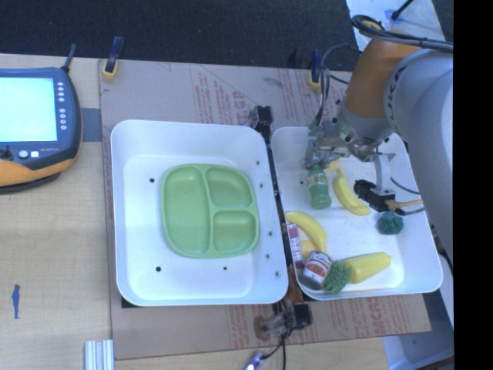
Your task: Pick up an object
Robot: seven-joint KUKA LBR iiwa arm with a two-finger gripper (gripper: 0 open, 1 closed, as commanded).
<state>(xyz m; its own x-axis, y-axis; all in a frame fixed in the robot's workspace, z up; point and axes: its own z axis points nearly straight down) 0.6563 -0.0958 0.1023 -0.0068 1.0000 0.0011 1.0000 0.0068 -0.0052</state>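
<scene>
My gripper (pixel 318 160) hangs over the back part of the right bin (pixel 416 284). Directly under its tip lies a small green bottle-shaped object (pixel 320 193), and from this angle I cannot tell if they touch. A yellow banana (pixel 349 194) lies just right of that object. A second banana (pixel 309 228) rests nearer the front, by the bin's left wall. At the front are a small can (pixel 316 267), a green broccoli piece (pixel 337 278) and a yellow corn cob (pixel 367 265). Another green broccoli piece (pixel 390 223) sits at the right.
The left bin (pixel 131 284) holds a green divided plate (pixel 209 209). A tablet-like pendant (pixel 35 122) rests on the bench at the far left. The arm's grey body covers the right bin's far right side.
</scene>
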